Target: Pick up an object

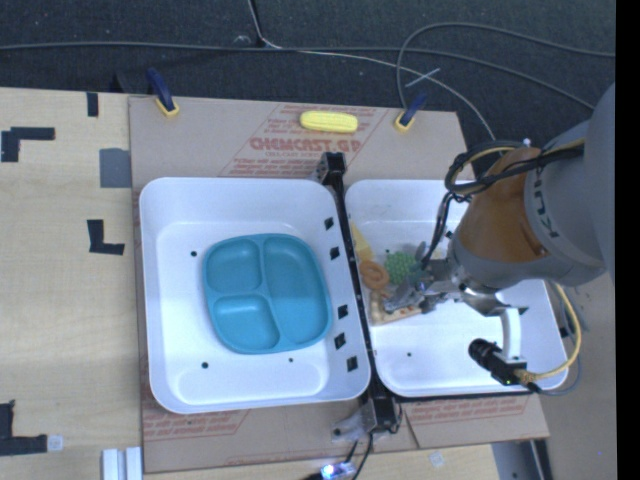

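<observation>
End effector [412, 293] lowered into right bin [440, 368], over small objects.
Its grip cannot be told. A green piece [402, 264], orange piece [373, 274] and flat tan piece [392, 313] are clustered by the bin's left wall; orientations are unclear.

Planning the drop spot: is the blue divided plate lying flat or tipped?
Flat. The blue plate lies face up on the floor of the left bin, all three compartments open to view.
</observation>
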Available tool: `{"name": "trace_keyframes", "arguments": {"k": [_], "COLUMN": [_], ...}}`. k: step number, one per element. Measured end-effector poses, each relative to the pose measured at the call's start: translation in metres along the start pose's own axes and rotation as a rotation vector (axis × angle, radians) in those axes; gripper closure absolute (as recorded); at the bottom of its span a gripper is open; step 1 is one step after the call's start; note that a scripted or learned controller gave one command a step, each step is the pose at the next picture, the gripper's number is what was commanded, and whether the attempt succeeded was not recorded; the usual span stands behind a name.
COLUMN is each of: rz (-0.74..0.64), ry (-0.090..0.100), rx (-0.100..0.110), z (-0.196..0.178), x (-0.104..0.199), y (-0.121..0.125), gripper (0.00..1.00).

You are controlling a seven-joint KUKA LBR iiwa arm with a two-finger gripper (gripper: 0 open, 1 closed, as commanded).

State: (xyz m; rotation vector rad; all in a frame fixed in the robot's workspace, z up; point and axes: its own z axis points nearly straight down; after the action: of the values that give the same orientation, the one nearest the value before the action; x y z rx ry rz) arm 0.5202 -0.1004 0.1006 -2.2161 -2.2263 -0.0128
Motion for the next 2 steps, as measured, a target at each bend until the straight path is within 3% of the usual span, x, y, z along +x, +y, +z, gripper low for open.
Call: {"name": "trace_keyframes", "arguments": {"k": [2], "rz": [0.003], "ry": [-0.007], "rx": [0.0], "z": [-0.105], "x": [-0.004], "y": [0.008], "gripper": [1.0]}}
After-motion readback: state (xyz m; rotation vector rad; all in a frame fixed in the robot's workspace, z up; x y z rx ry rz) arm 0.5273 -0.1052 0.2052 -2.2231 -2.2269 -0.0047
